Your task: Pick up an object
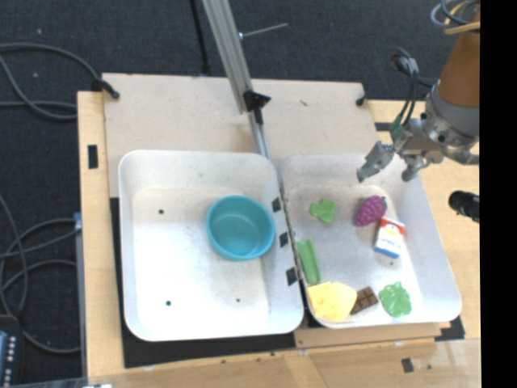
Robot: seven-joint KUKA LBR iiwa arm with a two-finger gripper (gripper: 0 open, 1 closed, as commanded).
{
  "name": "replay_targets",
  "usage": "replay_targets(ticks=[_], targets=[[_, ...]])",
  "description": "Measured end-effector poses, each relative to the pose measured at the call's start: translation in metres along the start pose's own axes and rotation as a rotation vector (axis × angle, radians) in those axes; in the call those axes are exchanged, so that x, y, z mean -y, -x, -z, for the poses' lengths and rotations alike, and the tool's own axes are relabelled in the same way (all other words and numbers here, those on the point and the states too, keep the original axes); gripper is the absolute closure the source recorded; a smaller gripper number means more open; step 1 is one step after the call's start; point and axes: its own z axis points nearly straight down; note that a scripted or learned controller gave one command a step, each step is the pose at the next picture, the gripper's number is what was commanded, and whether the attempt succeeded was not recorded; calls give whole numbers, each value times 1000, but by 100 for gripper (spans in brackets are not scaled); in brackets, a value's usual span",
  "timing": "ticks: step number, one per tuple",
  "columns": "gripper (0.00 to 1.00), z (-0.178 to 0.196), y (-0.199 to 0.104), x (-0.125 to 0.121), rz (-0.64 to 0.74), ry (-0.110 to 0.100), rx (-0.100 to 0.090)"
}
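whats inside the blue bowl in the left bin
The blue bowl shows a bare blue interior with nothing visible in it. It stands alone in the left bin. The bin floor beneath the bowl is covered, so that stays unseen.

Left of the purple grapes (370, 210) sits a green piece (323, 210), with bare bin floor between them. Just below-right of the grapes lies a small carton (389, 238).
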Motion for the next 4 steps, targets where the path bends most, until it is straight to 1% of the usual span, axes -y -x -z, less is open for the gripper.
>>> replay_targets(ticks=[1,2,3,4], targets=[[0,0,0,0,0,0,-1],[0,-45,4,-6,-5,-5,3],[0,-87,6,-5,-6,-5,3],[0,-135,8,5,-5,-4,2]])
